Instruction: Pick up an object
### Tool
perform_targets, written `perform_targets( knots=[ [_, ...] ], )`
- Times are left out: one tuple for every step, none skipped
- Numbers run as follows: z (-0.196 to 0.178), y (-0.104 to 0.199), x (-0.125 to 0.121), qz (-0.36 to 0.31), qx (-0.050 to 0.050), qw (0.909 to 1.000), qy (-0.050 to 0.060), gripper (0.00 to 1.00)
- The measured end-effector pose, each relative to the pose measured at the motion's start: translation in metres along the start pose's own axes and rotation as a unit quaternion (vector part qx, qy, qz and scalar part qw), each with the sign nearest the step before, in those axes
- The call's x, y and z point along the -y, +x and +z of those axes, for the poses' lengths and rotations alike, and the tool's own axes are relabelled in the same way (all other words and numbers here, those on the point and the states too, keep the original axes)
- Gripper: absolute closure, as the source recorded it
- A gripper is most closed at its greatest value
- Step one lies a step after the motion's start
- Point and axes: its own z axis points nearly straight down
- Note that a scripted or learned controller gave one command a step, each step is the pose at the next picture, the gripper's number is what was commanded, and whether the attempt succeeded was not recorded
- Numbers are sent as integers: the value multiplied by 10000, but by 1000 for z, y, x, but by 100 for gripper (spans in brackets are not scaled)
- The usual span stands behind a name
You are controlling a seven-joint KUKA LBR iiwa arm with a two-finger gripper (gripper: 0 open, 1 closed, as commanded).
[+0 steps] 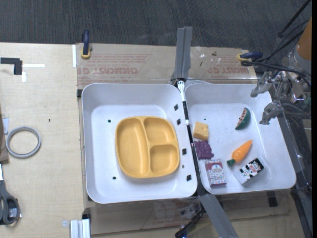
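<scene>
While the jaws [270, 100] hang above the right bin's [285, 182] far right corner, whether parted or closed I cannot tell. Nearest, just left and below, lies the watermelon slice [242, 119], long axis running near-far; the carrot [241, 151] sits nearer.

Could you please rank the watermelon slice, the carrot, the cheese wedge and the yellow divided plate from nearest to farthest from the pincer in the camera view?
From the pincer at the right bin's upper right edge:
1. Watermelon slice, just left and below it in the right bin.
2. Carrot, lower in the right bin.
3. Cheese wedge, by the right bin's left wall.
4. Yellow divided plate, in the left bin.
</scene>
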Motion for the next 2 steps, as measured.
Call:
perform_targets(
  knots=[
    [55, -20, 37, 724, 2, 9974, -2, 0],
    [37, -31, 12, -26, 10, 10000, 0, 0]
  ],
)
